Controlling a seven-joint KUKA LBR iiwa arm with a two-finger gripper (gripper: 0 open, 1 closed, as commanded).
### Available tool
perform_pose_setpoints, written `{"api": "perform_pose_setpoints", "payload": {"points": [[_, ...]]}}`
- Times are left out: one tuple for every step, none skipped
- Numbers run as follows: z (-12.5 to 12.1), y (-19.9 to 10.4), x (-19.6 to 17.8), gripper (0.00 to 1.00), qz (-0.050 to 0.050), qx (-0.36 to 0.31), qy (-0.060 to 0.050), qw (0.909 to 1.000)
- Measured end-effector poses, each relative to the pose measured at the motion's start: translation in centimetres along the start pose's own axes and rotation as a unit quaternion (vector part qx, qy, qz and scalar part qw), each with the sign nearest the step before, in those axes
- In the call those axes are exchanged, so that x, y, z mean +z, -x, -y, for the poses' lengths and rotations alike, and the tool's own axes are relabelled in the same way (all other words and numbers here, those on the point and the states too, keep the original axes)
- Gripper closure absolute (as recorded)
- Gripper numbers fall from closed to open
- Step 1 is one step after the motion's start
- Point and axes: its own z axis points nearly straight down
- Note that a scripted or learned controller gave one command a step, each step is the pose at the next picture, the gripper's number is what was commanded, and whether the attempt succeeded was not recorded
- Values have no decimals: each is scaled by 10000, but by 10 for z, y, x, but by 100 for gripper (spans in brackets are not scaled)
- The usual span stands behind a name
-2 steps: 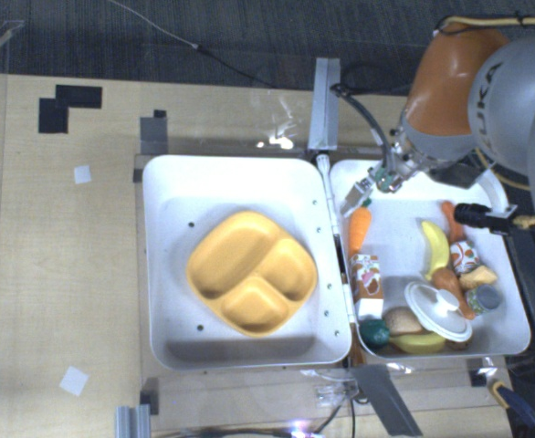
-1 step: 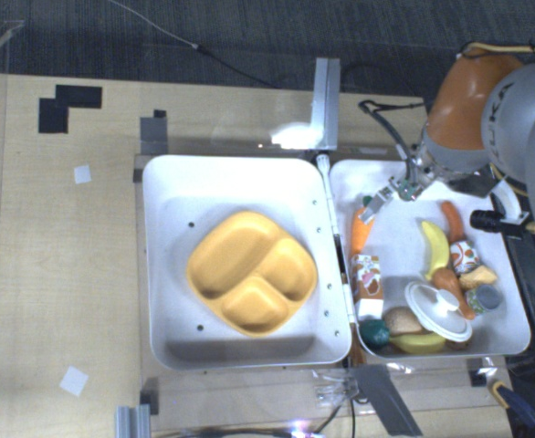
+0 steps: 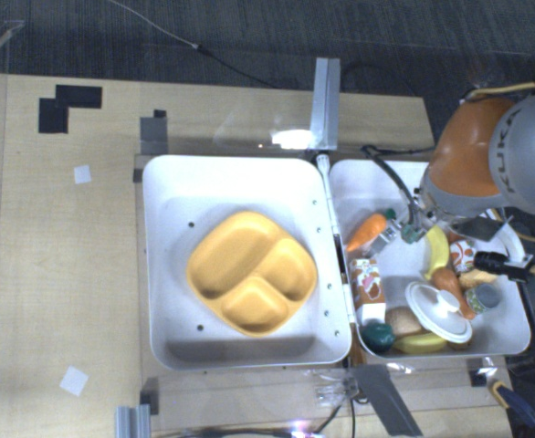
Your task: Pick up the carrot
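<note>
Carrot, orange and pointy [image 3: 369,230], lies near the left wall of the right white bin [image 3: 519,336], toward its far side. Just beside it hangs the grey pincer [image 3: 407,228]; I cannot tell how it stands.

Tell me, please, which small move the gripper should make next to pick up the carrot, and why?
Probably close the fingers and lift a little. The gripper seems to sit at the right end of the carrot in the right bin, but its finger state is unclear, so check the grasp first.
</note>
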Motion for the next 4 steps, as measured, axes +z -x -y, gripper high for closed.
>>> {"api": "perform_pose_setpoints", "payload": {"points": [[-50, 25, 3, 0, -57, 265, -81, 9996], [19, -25, -1, 0, -7, 1361, 1, 9907], [-43, 21, 2, 0, -15, 2302, -16, 9731], [-45, 23, -11, 100, 26, 2258, 5, 9742]]}}
